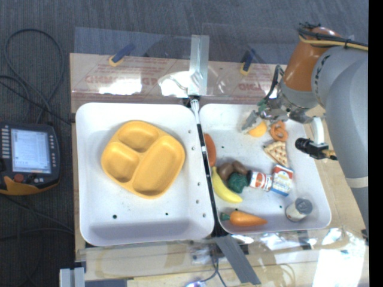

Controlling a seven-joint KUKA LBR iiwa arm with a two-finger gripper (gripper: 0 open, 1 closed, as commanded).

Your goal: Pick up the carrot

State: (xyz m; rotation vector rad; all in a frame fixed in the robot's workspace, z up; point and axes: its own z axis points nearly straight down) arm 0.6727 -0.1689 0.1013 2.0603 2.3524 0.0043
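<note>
Carrot [246, 219] lies flat at 6 o'clock in the right bin [317, 187], likely light, rigid, slick plastic, tapered, best gripped across its thick mid-body; the hand [267, 113] hovers at 12 o'clock, its opening cannot be told.

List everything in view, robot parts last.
Left bin: 1, white, left half of bench.
Right bin: 1, white, right half.
Divided plate: 1, yellow, in left bin.
Carrot: 1, orange, front of right bin.
Banana: 1, yellow, right bin near divider.
Small bottle: 1, red and white, right bin middle.
Waffle piece: 1, tan, right bin.
Pendant: 1, black, floor at left.
Arm: 1, grey with orange band.
End effector: 1, above right bin's back.
</note>
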